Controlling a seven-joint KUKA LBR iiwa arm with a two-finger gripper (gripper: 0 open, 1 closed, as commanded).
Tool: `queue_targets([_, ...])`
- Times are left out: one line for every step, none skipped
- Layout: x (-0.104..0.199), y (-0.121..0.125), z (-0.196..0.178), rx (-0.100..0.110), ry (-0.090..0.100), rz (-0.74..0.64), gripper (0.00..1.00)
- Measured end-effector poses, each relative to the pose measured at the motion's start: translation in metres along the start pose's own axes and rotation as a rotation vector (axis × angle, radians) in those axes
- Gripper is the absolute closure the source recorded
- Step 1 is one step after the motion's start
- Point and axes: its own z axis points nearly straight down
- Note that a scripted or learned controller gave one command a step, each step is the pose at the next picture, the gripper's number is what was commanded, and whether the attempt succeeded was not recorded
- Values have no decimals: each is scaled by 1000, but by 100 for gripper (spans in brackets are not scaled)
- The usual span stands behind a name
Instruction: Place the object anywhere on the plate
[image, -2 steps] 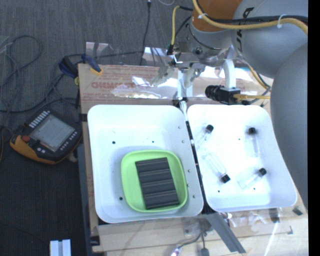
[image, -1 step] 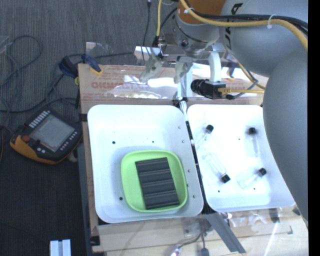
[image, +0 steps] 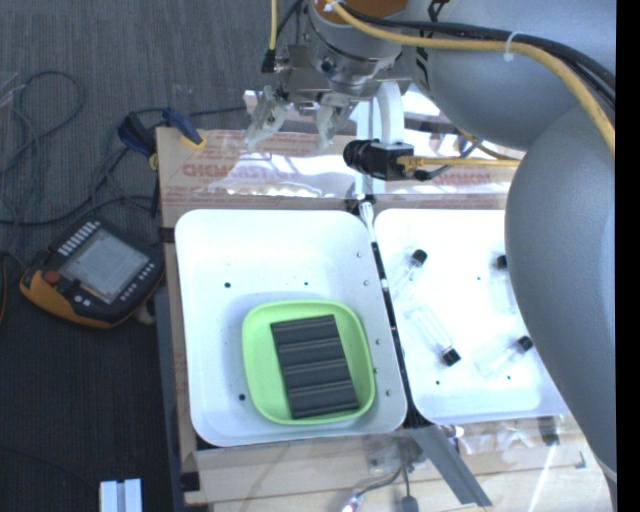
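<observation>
The gripper (image: 295, 125) hangs above the far edge of the desk (image: 300, 470), beyond the back rim of the left bin (image: 200, 300). Its two pale fingers (image: 262, 118) stand apart, with nothing between them. The grey arm (image: 570, 200) crosses over the right side of the right bin (image: 470, 300).

In the left bin, toward its near side, lies a green plate (image: 258, 340) with rounded corners. A dark grey ribbed block (image: 315, 366) rests flat on it, inside the rim and covering most of the plate's middle; it is well apart from the gripper.

The right bin holds several clear vials (image: 437, 335) with black caps, scattered and lying on their sides.

Behind both bins runs a pale board (image: 215, 170) printed with red lettering; glare and blur make the words unreadable. A blue clamp (image: 140, 130) grips the board's left end.

On the carpet left of the desk sits a teach pendant (image: 98, 272) with a grey screen, an orange edge and rows of small keys; any marking on it is too small to read.
</observation>
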Motion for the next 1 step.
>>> queue_targets([-1, 0, 57, 2, -2, 53, 0])
